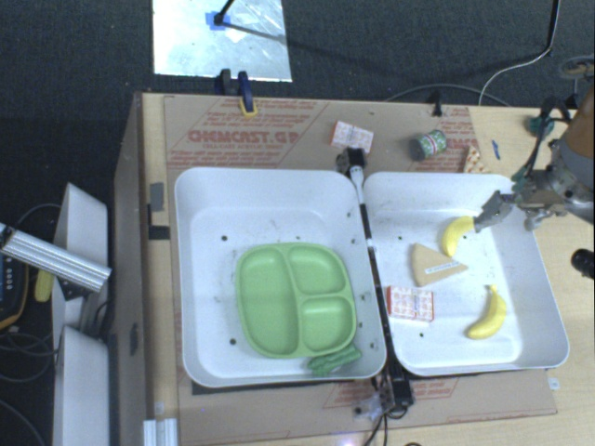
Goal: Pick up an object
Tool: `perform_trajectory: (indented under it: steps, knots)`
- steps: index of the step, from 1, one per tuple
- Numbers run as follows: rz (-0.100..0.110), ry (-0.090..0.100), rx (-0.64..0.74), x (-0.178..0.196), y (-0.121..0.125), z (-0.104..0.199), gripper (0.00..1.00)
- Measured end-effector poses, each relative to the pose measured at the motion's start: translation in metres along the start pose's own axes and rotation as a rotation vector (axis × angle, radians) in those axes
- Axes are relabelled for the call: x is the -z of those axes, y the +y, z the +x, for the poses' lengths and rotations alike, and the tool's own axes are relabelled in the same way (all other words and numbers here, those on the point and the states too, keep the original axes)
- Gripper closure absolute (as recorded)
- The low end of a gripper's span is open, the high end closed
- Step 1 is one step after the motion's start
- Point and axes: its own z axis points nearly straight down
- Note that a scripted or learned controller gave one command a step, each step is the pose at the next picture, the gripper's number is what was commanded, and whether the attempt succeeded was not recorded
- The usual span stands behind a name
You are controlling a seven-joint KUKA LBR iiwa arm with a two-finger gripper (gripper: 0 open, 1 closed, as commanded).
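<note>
Right now the metal fingers [490,214], spread I cannot tell how far, hover beside a curved yellow banana [454,235].

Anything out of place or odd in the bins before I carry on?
One thing: a small green piece lies wedged against the left bin's front wall, beside the green divided plate. In the right bin, two bananas, a wedge and a card lie loose, nothing spilled.

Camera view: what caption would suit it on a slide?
End effector poised by a banana in the right bin; green divided plate in the left bin.
</note>
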Motion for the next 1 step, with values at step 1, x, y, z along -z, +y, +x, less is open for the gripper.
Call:
perform_trajectory:
  steps: [1]
  knots:
    - [0.001, 0.000, 0.002, -0.0741, 0.0481, -0.0053, 0.00]
